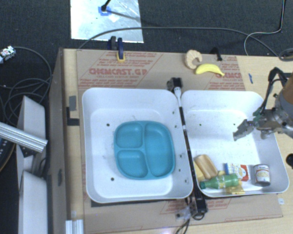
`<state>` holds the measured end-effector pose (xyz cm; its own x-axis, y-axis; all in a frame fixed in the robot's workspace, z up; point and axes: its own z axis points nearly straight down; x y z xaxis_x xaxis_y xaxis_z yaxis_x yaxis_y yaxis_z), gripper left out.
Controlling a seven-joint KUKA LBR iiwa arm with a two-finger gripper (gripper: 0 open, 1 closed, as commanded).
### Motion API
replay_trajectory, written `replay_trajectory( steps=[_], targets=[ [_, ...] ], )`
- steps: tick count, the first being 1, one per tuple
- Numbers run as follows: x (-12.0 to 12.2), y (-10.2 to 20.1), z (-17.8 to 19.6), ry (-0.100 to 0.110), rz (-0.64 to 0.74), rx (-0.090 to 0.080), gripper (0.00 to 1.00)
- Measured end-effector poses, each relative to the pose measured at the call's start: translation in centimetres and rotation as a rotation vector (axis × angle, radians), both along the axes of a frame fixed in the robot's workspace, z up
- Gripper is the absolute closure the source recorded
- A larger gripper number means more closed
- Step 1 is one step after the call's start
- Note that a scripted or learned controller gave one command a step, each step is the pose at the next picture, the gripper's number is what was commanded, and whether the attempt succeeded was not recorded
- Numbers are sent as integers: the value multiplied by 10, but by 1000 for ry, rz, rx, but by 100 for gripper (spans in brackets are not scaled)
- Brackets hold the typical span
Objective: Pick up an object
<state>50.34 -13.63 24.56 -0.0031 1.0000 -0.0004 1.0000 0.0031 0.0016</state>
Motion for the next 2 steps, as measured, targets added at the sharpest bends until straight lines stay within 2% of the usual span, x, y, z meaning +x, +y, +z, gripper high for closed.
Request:
replay_trajectory(
  steps=[1,2],
  targets=[
    [88,17,-67,1,1,0,0],
    [163,14,-120,1,2,1,0]
  ],
)
